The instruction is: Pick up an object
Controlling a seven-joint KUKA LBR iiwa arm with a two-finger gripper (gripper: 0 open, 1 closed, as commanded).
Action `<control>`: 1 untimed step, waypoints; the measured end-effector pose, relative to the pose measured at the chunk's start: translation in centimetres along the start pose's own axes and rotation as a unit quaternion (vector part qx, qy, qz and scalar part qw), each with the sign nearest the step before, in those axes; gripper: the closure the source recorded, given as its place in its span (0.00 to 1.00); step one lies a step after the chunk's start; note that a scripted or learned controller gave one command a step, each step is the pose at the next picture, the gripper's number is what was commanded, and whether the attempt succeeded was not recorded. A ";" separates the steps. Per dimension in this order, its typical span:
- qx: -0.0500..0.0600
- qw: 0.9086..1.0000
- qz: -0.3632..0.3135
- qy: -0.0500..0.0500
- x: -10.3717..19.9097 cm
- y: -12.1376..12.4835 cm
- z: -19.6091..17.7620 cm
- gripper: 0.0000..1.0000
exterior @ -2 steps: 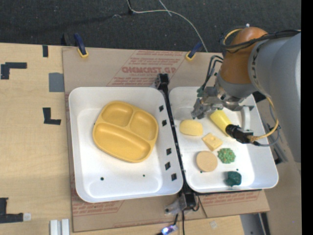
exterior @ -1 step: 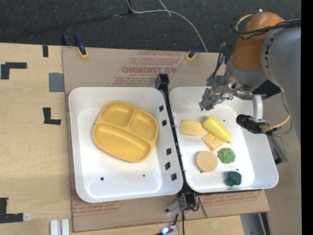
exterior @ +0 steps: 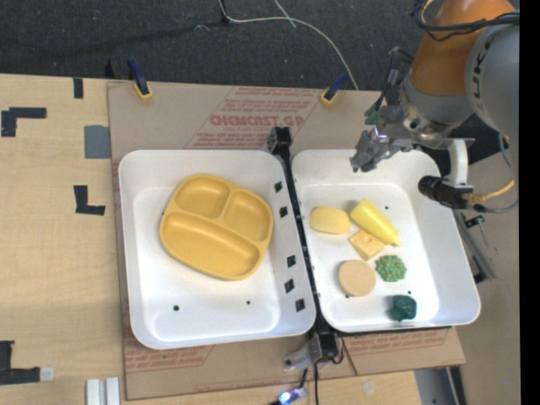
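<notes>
The right bin (exterior: 439, 226) holds several small food items: a pale yellow oval piece (exterior: 330, 220), a yellow corn-like piece (exterior: 374, 221), a small yellow cube (exterior: 366, 244), a tan round disc (exterior: 357, 278), a green bumpy ball (exterior: 390, 267) and a dark green piece (exterior: 402, 308). My gripper (exterior: 369, 155) hangs over the far edge of the right bin, above and behind these items, touching none of them. Nothing shows between its fingers.
The left bin (exterior: 139, 251) holds a yellow divided plate (exterior: 217, 224). A black ridge with clips (exterior: 291, 226) separates the two bins. Both bins rest on a cardboard sheet (exterior: 253, 116) held by blue-and-yellow clamps (exterior: 137, 78) at the far corners. A cable (exterior: 321, 36) runs behind.
</notes>
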State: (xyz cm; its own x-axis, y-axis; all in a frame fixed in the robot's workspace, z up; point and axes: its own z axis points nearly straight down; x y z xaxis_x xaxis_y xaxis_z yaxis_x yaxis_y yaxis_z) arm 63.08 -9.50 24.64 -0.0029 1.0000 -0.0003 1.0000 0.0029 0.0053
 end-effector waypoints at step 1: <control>0.001 1.000 0.001 0.000 0.0 0.1 -3.3 1.00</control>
State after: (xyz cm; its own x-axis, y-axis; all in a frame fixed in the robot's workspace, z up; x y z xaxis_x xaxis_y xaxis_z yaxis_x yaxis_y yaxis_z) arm 63.16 -9.45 27.92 -0.0017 1.0000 -0.0003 1.0000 0.0017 0.0029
